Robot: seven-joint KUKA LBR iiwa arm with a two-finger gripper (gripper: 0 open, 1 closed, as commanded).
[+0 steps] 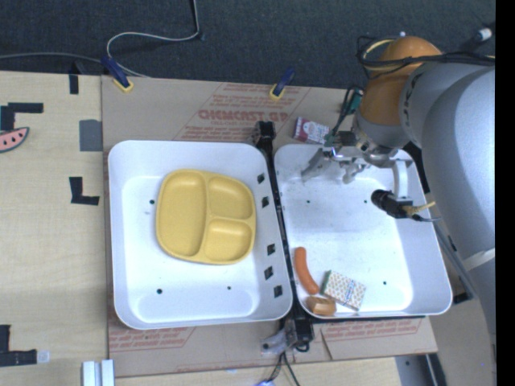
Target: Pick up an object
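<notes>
My gripper (327,172) hangs over the far end of the right bin (418,272), open, with nothing between its fingers (309,167). Near the front edge of that bin lie an orange sausage-shaped piece (303,268), a small speckled box (344,289) and a brown rounded piece (322,304). All three sit well in front of the gripper, apart from it. A yellow divided plate (206,215) rests in the left bin (133,240).
The grey arm (459,151) covers the right side of the bench and the right bin's far corner. A black fitting (389,203) on it juts over the right bin. A small packet (310,129) lies on the cardboard behind the bins. Black clips (270,207) line the divide.
</notes>
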